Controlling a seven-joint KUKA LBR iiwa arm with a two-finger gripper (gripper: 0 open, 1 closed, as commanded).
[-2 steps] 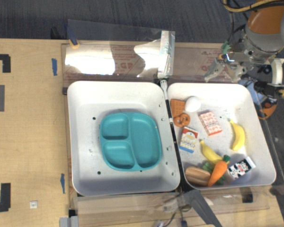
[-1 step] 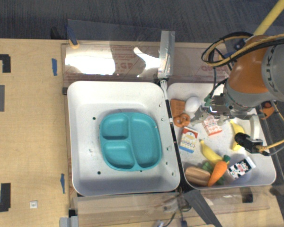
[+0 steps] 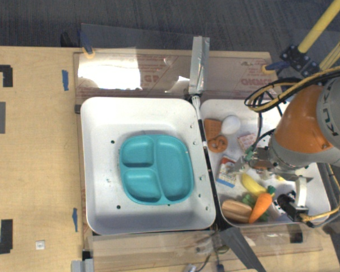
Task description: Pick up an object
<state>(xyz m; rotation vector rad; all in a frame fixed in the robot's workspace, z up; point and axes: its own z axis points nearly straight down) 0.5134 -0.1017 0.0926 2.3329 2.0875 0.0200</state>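
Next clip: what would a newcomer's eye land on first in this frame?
Probably the teal divided plate, alone in the middle of the left bin. Next, the arm's orange band looming over the right bin, where small toy foods crowd together: a carrot, a banana and a white egg near the far edge. The end effector sits low among that clutter.

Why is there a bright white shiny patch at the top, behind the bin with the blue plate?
In the camera view that is glare: light bouncing off the clear sheet behind the left bin; the teal plate looks sharp, evenly lit.
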